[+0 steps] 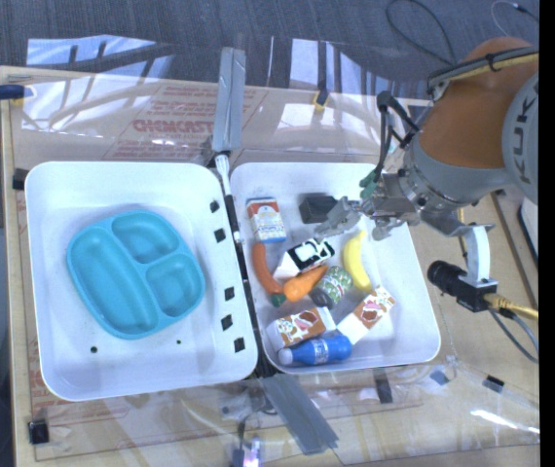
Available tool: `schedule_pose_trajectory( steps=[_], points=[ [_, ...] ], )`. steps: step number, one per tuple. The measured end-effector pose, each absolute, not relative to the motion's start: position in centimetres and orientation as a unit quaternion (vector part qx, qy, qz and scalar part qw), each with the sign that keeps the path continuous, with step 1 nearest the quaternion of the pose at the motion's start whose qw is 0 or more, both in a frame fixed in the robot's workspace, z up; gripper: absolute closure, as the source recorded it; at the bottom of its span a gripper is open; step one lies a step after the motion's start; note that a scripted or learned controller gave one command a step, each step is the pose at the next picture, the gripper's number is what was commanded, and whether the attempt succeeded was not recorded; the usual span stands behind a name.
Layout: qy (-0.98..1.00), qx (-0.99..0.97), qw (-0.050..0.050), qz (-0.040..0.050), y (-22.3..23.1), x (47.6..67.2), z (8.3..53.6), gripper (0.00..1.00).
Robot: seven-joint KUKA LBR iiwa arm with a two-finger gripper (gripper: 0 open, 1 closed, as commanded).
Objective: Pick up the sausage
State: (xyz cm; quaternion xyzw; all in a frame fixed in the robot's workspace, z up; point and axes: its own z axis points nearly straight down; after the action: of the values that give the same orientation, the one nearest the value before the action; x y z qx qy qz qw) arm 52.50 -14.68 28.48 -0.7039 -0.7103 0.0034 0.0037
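Sausage: the sausage [262,267] is lying in the right bin [424,311], near its left wall, a reddish-brown link running lengthwise toward the front. Its front end is touching the carrot [304,282].

Neighbours: a small carton [267,220] is sitting just behind the sausage; a black-and-white toy [311,255] is resting just to its right; a banana [356,262], a can [334,286], two more cartons and a blue bottle [318,351] are crowding the middle and front of the bin.

Left bin: the left bin [54,343] is holding a blue divided plate [136,272], well apart from the work.

Gripper: the gripper [348,214] is hanging over the back of the right bin, near a dark block [316,206] and the banana's top end. It is gripping nothing that I can see; whether it is spread or closed I cannot tell.

Arm pose: the arm is reaching in from the right edge, wrist bent down and pointing leftward, well apart from the sausage.

Risks: the descent is likely to be catching the toy or carrot instead, since they are pressing against the sausage. The left wall is leaving little room for one finger. A round link may be rolling or slipping out of a shallow pinch.
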Motion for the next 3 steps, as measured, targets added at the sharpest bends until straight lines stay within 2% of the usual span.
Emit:
schedule_pose_trajectory(
  steps=[1, 2, 3],
  points=[
    [-0.739, -0.673, 0.004, 0.0037, -12.7, 57.2, 15.8, 0.0],
    [-0.777, -0.629, -0.001, 0.0004, -13.3, 58.0, 9.2, 0.0],
    [-0.779, -0.627, 0.004, 0.0035, -13.3, 57.8, 9.6, 1.0]
  ],
)
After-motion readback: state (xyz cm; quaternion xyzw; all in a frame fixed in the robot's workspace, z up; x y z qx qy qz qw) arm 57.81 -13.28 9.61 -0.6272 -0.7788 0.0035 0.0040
